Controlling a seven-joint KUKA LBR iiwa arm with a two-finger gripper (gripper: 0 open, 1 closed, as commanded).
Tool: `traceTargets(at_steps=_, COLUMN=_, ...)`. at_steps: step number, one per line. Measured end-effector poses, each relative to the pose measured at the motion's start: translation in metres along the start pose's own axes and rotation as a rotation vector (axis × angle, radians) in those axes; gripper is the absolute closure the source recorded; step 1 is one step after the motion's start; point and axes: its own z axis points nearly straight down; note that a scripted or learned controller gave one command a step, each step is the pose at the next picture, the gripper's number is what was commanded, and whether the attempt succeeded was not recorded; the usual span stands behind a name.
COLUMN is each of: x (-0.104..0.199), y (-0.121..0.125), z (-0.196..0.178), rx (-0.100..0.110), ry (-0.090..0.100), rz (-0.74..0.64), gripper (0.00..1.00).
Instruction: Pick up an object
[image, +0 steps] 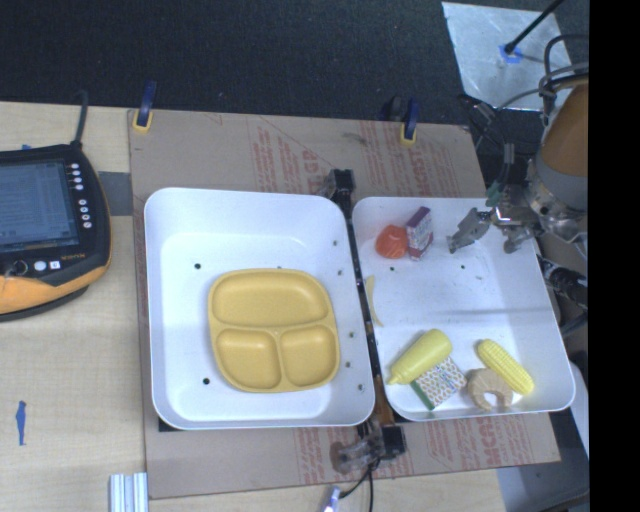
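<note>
The gripper (468, 238) is seen over the far side of the right bin (500, 300), its fingers spread a little and nothing held between them. Just beside it, against the far wall, a small red ball-like piece (391, 241) and a little maroon box (419, 232) are found touching. Both are judged light toys: the box stiff, best pinched across its flat sides, while the round piece may roll away.
</note>
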Motion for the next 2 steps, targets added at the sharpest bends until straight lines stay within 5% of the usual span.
traceTargets(at_steps=1, x=0.041, y=0.047, z=0.108, rx=0.003, ry=-0.001, rz=0.0, gripper=0.0)
traceTargets(at_steps=2, x=-0.012, y=0.05, z=0.106, rx=-0.002, ry=0.0, rz=0.003, gripper=0.0)
